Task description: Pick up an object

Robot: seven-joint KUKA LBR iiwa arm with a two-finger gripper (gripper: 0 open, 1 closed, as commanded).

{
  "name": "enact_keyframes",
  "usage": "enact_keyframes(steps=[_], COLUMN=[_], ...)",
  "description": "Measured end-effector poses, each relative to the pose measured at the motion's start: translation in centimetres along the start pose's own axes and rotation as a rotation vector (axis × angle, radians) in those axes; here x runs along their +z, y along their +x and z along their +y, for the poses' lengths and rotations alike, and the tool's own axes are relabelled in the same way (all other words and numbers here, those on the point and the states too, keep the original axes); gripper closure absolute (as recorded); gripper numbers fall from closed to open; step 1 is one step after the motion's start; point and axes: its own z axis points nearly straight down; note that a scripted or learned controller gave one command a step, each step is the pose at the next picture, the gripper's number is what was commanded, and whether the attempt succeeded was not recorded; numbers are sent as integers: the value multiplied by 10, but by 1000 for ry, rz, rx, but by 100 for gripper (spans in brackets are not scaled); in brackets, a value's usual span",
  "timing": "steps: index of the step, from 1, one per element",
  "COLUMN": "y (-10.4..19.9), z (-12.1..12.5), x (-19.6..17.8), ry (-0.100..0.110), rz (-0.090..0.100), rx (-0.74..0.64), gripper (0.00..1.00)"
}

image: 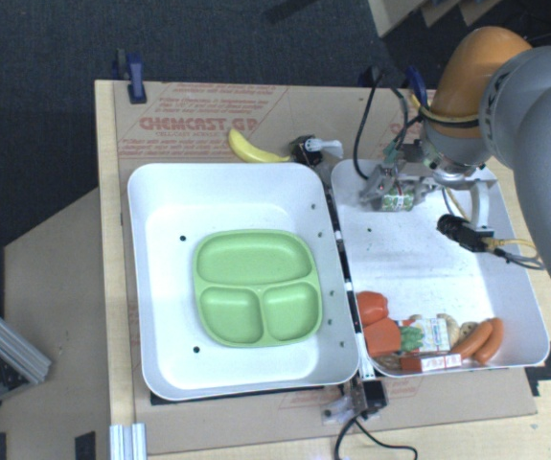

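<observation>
The grey arm with its orange band (pixel 476 60) reaches in from the right, and its gripper (pixel 395 192) hangs low over the far corner of the right bin (pixel 428 257). A small greenish thing shows at the gripper's tip; I cannot make out what it is or whether it is held. A pile of toy food lies along the right bin's near edge: a red pepper (pixel 372 306), an orange block (pixel 381 336), a white packet (pixel 432 333) and an orange sausage (pixel 484 339). A yellow banana (pixel 254 149) lies on the bench behind the left bin.
The left bin (pixel 160 257) holds a green divided plate (pixel 256 286). A black clip (pixel 306 148) sits by the banana. Cables (pixel 486 242) trail from the wrist over the right bin's far right side. A blue clamp (pixel 136 70) grips the board's far left corner.
</observation>
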Motion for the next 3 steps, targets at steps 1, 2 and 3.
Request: enact_keyframes(steps=[1, 2, 3], y=[72, 76, 98], z=[-28, -38, -71], x=[-94, -97, -102], ry=[-6, 1, 4], rz=[2, 1, 1], rx=[-6, -2, -2], gripper=[100, 100, 100])
